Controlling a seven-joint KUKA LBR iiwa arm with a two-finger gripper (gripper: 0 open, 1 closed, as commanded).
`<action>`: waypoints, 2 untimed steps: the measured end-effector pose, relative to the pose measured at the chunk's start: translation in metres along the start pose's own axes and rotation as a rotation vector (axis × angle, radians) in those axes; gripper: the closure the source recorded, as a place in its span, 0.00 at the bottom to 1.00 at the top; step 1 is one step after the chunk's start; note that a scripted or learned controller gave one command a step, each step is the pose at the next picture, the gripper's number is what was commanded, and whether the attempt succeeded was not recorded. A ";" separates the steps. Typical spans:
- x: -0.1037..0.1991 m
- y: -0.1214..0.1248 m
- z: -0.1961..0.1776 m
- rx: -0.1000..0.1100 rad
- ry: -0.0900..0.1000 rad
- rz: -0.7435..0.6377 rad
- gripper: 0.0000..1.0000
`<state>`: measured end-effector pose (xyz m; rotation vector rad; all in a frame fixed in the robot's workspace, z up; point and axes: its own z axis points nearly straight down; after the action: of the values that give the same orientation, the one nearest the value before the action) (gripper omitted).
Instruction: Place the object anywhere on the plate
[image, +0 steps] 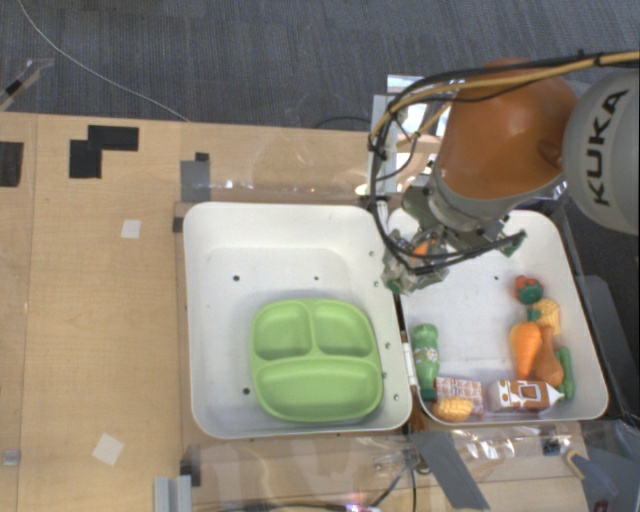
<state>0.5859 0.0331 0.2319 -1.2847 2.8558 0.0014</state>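
Desk (90, 330): pale wood surface, carrying two shallow white bins side by side.

Left bin (215, 250): holds one green plate (315, 360) with three compartments, lying flat toward the bin's near right part. Nothing rests on the plate.

Right bin (470, 320): holds the loose toy items, all grouped along its near and right parts.
- Green bottle (426, 355), lying near the dividing wall between the bins, just right of the plate but in the other bin.
- Small printed packet (460, 388) with a yellow corn piece (453, 408) touching it, at the near edge.
- Small carton (522, 396), brown and white, just right of the packet.
- Orange carrot (526, 345), upright in the view, beside a dark green vegetable (566, 368) at the right wall.
- Red and green item (528, 291), possibly a strawberry or tomato, farthest of the group.

Arm (500, 130): grey with an orange band, reaching in from the right over the far part of the right bin.

Pincer (408, 262): positioned above the far left corner of the right bin, close to the dividing wall. A small orange patch shows amid its parts; whether this is a held object cannot be told, and the spread of the pincer is likewise unclear.
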 end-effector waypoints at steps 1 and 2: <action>-0.017 0.065 -0.019 0.000 0.000 -0.138 1.00; -0.022 0.113 -0.037 0.000 0.000 -0.445 1.00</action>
<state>0.5154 0.1241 0.2691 -1.8827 2.5024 -0.0019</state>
